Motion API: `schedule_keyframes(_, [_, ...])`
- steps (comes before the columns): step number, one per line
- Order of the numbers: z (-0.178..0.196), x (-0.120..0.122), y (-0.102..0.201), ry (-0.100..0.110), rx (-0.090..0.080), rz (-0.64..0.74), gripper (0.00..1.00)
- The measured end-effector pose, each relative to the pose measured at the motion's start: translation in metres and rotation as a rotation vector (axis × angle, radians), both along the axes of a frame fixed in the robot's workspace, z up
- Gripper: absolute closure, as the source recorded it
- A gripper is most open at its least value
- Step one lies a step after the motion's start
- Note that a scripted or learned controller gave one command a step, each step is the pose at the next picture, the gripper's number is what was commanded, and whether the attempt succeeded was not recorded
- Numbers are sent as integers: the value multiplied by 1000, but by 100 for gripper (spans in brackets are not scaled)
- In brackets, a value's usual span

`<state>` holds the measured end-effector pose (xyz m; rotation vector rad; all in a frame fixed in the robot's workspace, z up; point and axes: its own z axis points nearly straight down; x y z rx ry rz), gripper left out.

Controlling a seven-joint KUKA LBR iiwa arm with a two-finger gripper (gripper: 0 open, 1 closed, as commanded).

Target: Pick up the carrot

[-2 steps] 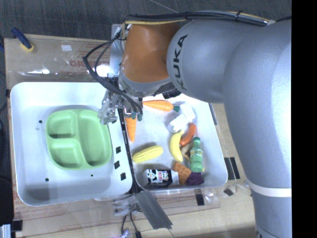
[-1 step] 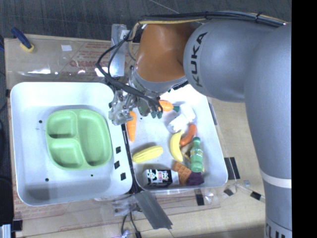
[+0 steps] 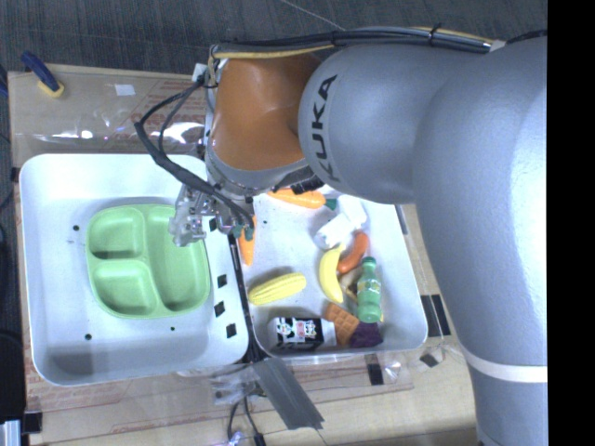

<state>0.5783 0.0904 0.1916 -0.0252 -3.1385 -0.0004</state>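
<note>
Hovering metal claw [image 3: 206, 219], slender orange carrot [image 3: 246, 246]

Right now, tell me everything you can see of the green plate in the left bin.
The green plate is a pale green divided tray, plastic by its look, with rounded corners and three shallow compartments. It lies flat on the floor of the left bin, toward that bin's right side. The gripper hangs over its upper right corner and hides that part. Nothing lies in the compartments that show.

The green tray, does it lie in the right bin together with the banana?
No, the green tray lies in the left bin, while the banana lies in the right bin.
</note>
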Motion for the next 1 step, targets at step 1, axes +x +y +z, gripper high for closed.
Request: schedule_keyframes(1, [11,1,1,-2,-1,6,100])
